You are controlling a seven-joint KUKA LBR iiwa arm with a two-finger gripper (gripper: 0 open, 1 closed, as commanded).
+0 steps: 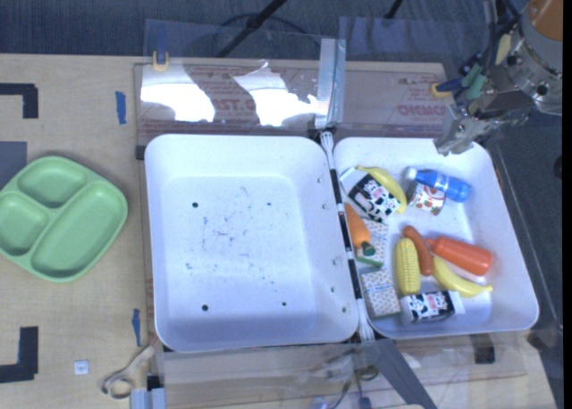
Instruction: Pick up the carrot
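**Carrot lies low and left of the end effector**

In the right bin (pixel 514 246), the carrot (pixel 357 230) rests against the left wall, its long axis running along that wall, green end toward the near side. From the carrot, the end effector (pixel 458 141) hovers up and to the right, above the bin's far rim. I cannot tell if it is open or closed.

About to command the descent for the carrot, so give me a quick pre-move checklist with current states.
1. Carrot located, at the right bin's left wall: ok.
2. Top of carrot uncovered: ok.
3. Room around it: not ok, the cow-print carton is close above, the divider alongside.
4. Gripper over carrot: not ok, it hangs at the bin's far right corner.
5. Fingers open: cannot tell.
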